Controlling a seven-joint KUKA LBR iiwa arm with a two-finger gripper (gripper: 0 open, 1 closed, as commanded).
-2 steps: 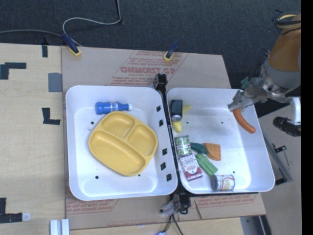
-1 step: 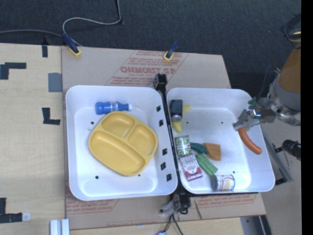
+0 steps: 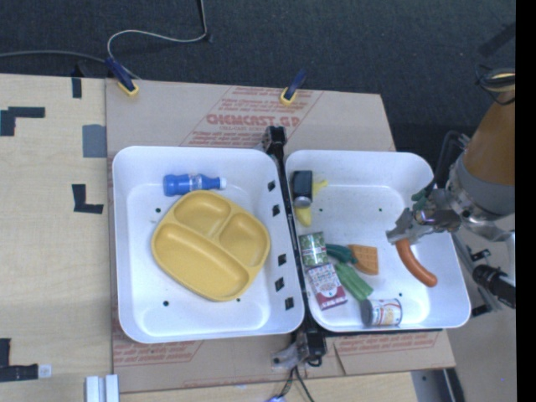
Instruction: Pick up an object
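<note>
Claw [image 3: 416, 226] low over the right-hand side of the right bin [image 3: 368, 159], just above the upper end of the orange sausage [image 3: 419, 265]. Cannot tell whether open, closed or gripping: too dark and blurred against the white floor to read. Sausage lying slantwise on the bin floor near the right wall, apart from the other items, and by the look of it the likeliest pick.

Risks, judged from here: closing on the very end rather than the middle, so a round, smooth sausage swinging down or slipping out on the lift. Also nudging it against the wall and rolling it off line. Little danger of catching a second item, with the orange wedge [image 3: 365, 260] and the green piece [image 3: 353, 280] well to the side.

Hard to make out: contact between claw and sausage, if any. Arm cut off at the view's right. Label on the small can [image 3: 384, 312] unreadable.
</note>
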